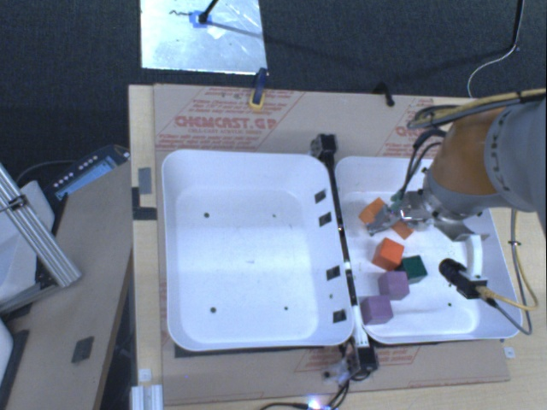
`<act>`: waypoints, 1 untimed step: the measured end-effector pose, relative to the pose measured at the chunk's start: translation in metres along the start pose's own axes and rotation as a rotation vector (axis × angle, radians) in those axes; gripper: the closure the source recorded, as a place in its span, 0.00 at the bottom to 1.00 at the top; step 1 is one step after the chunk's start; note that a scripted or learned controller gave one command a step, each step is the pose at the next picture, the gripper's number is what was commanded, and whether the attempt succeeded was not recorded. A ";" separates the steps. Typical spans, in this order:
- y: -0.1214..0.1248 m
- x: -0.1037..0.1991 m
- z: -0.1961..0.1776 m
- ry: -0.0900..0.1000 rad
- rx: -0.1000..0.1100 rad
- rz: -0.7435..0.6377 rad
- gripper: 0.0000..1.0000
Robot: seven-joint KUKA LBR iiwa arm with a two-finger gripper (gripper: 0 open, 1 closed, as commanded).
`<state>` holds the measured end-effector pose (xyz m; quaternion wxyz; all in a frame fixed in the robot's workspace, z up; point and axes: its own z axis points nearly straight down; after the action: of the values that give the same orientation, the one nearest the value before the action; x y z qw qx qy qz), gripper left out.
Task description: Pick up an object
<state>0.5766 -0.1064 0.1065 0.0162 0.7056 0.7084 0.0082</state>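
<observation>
The right bin (440, 314) holds several small blocks. An orange block (373, 211) lies near the bin's upper left, and an orange cube (389, 252) sits below it. A dark green block (414, 268) rests to the right of the cube. Two purple blocks (394, 284) (377, 309) lie toward the front left corner. My gripper (400, 218) hangs low over the bin, just right of the upper orange block, with a bit of orange (403, 230) showing right under it. The grey arm with its orange band (466, 156) reaches in from the right.
The left bin (248, 246) lies alongside, with black clips (329, 220) along the shared rim. A black fitting with a yellow cable (461, 280) hangs over the right bin's right side. A silver sheet (203, 24) lies beyond the bench.
</observation>
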 end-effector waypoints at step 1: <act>-0.059 0.021 0.020 0.013 0.036 0.003 0.00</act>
<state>0.5178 -0.0856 0.0839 -0.0013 0.7069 0.7074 -0.0001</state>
